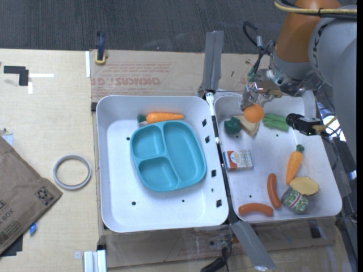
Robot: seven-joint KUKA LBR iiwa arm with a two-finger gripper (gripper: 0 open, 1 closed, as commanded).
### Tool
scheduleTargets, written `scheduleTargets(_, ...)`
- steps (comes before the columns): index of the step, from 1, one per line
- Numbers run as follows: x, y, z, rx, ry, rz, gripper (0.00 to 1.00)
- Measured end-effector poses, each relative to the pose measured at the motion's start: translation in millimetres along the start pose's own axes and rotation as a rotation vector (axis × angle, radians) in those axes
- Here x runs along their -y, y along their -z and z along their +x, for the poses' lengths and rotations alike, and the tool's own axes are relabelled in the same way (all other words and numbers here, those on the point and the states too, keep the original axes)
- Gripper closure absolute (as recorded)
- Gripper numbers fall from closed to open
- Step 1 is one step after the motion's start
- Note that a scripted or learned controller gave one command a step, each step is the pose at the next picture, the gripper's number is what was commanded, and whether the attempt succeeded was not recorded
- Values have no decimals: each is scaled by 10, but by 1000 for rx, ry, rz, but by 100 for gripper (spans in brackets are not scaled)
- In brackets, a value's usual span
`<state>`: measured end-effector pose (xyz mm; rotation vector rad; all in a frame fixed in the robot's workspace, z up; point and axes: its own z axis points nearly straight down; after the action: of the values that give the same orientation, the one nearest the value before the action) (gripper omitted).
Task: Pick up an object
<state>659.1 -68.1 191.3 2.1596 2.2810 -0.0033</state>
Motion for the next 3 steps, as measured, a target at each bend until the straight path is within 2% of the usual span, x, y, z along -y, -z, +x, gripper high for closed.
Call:
scheduleTargets(1,36,403,800,0,148,-1,100)
scheduleTargets(2,37,402,798,0,148,0,0)
scheduleTargets(3,338,653,132,0,273,1,0)
